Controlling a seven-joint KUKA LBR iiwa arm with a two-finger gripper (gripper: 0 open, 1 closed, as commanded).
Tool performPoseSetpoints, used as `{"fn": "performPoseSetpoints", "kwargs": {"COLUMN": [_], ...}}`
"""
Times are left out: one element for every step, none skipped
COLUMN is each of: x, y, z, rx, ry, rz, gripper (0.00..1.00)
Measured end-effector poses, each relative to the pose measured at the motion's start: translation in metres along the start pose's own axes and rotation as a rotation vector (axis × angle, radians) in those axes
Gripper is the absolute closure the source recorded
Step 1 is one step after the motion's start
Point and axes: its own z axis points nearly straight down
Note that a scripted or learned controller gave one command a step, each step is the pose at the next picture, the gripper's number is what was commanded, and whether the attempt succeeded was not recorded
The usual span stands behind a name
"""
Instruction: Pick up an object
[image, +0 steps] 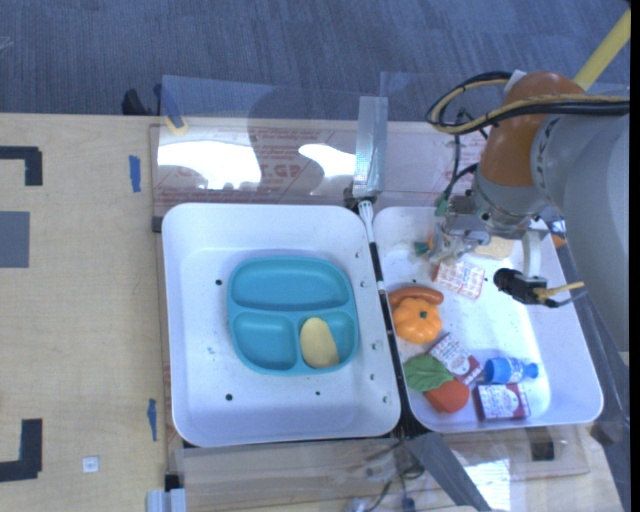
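Surface: pale wooden bench with black marks along its left edge and bits of blue tape. Blue-grey carpet shows beyond the far edge. A clear sheet lies behind the bins and carries strong glare. A metal post stands at the far end of the seam between them.

Left bin: teal divided tray, with a yellow piece in its near-right compartment.

Right bin:
- white-and-red packet in the far half
- orange pumpkin by the left wall, with an orange piece touching its far side
- small sachet, green leaf and red tomato clustered nearer
- blue-capped bottle just beside a maroon pouch

Arm enters from the right. Gripper is over the far part of the right bin, just above the packet. The packet lies on the bin floor.

Hard to make out:
- Gripper state: cannot tell. The wrist body covers the tip from this angle, and contact with the packet cannot be judged.
- A small orange-green scrap left of the gripper is too small to identify.
- The orange piece on the pumpkin is partly hidden, so its kind is unclear.
- Packet and pouch print is unreadable.
- The glare hides what lies under the sheet.
- The arm is cut off by the right edge.
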Motion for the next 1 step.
{"fn": "performPoseSetpoints", "kwargs": {"x": [0.001], "y": [0.0022], "z": [-0.0018], "rx": [-0.008], "ry": [0.0], "rz": [-0.001], "gripper": [0.0]}}
